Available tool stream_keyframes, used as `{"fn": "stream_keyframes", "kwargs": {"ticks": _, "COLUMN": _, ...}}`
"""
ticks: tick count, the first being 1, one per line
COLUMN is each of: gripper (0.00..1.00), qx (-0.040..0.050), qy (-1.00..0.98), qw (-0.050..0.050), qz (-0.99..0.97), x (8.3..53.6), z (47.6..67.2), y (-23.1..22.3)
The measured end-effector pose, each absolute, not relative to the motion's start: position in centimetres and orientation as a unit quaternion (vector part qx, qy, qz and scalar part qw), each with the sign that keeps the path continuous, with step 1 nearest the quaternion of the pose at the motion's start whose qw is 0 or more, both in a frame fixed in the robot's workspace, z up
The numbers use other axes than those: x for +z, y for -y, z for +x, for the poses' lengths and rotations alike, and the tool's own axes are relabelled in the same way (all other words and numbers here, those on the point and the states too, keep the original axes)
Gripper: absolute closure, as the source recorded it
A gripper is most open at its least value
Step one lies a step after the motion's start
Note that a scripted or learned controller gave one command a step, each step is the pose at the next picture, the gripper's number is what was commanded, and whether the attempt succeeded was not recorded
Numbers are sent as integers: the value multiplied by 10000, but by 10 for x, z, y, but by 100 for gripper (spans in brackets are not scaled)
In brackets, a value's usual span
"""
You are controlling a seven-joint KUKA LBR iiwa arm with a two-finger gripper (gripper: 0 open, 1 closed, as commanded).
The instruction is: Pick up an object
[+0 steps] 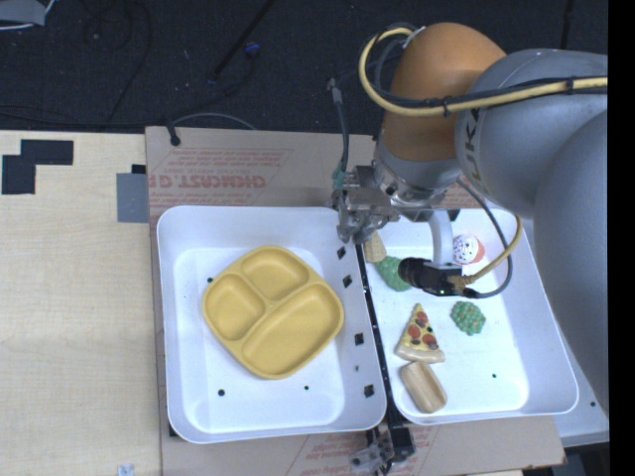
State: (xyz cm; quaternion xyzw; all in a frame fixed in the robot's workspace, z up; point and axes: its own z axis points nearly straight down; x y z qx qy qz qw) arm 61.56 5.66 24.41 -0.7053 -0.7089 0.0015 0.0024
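The tool [363, 228] hangs at the right bin's [541, 365] upper left corner, a tan piece [374, 249] just below it; its grip state cannot be told.

Divided plate [273, 310] in left bin [184, 236]
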Motion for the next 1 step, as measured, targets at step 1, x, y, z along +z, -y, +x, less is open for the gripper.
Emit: {"fn": "stream_keyframes", "kwargs": {"ticks": 1, "gripper": 100, "qx": 15, "qy": 7086, "qw": 15, "qz": -7057, "x": 228, "z": 622, "y": -100}}
